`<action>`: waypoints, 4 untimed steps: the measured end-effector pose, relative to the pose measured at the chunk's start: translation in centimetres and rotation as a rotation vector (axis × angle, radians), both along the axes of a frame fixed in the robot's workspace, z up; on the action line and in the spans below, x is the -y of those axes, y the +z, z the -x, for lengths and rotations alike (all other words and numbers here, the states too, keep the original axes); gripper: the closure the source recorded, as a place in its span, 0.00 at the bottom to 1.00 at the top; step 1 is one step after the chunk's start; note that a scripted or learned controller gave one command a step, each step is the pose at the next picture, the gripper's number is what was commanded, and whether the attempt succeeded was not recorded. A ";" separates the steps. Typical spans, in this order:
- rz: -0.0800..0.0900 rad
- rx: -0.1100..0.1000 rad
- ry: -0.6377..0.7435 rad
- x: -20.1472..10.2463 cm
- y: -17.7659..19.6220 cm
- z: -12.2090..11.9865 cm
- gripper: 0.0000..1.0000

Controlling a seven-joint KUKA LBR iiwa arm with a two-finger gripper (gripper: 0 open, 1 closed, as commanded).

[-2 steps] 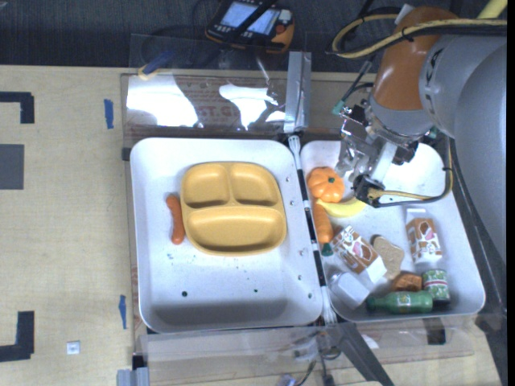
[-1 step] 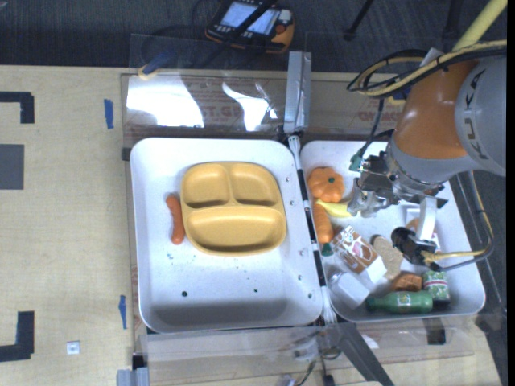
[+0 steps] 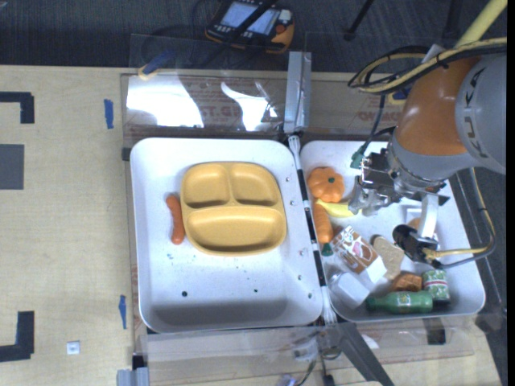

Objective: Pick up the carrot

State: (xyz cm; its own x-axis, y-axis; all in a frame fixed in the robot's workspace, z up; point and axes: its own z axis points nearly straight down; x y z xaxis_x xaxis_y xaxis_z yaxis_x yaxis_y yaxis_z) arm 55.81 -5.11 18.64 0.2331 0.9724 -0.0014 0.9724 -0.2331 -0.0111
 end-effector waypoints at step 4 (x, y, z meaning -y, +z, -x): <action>-0.001 0.010 0.417 -0.2 -0.5 -4.0 1.00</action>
State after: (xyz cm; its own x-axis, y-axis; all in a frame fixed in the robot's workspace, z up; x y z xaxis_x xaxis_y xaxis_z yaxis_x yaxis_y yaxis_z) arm 59.86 -4.87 18.10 -0.1808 0.9835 0.0002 0.9835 0.1808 -0.0012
